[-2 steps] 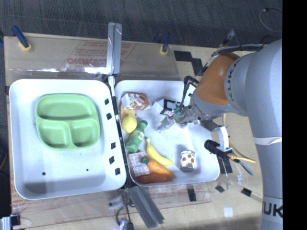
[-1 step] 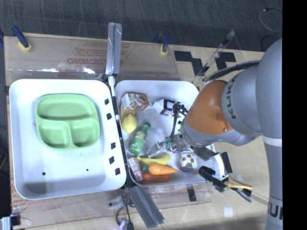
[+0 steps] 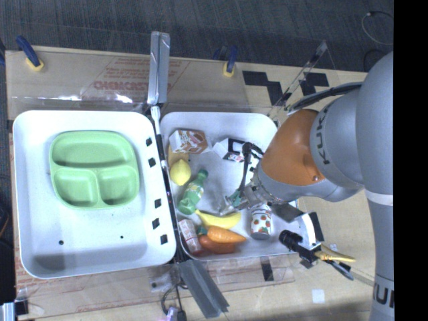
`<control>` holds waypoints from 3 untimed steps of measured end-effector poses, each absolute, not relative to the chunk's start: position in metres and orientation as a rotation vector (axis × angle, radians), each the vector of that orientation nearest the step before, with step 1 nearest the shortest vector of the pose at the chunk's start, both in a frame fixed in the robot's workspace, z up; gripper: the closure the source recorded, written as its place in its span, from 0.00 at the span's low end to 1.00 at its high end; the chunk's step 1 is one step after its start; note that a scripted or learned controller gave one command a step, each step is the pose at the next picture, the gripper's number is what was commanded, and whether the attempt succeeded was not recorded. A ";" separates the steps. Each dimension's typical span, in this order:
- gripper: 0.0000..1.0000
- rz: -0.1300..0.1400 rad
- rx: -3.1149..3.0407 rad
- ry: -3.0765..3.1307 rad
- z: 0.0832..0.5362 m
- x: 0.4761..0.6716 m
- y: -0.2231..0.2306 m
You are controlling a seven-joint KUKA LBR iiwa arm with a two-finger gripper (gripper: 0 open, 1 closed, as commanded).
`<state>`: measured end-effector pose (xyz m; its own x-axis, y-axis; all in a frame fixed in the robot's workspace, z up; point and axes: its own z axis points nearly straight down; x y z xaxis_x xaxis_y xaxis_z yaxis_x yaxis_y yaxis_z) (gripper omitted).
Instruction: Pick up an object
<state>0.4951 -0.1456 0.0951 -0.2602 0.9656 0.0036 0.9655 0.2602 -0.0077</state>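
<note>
Black capital letters reading "KU", apparently the start of the maker's name, stood on the grey arm [image 3: 348, 149] just beside its orange band [image 3: 294, 149], running sideways to the view. Red printing, mirrored or inverted and too faint to read, lay on the cardboard sheet [image 3: 120, 79] covering the worktop [image 3: 200, 69] behind the left bin [image 3: 27, 179]. Printed labels appeared on the snack packet [image 3: 188, 140] and the small can [image 3: 261, 223] in the right bin [image 3: 221, 120], and black block markings lay on the worktop near the arm, but no words on any of them could be made out.
</note>
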 end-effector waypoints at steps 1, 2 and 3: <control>0.00 0.006 -1.907 -2.488 0.095 0.495 -0.146; 1.00 0.010 -1.896 -2.492 0.101 0.496 -0.146; 0.00 0.010 -1.897 -2.492 0.102 0.496 -0.146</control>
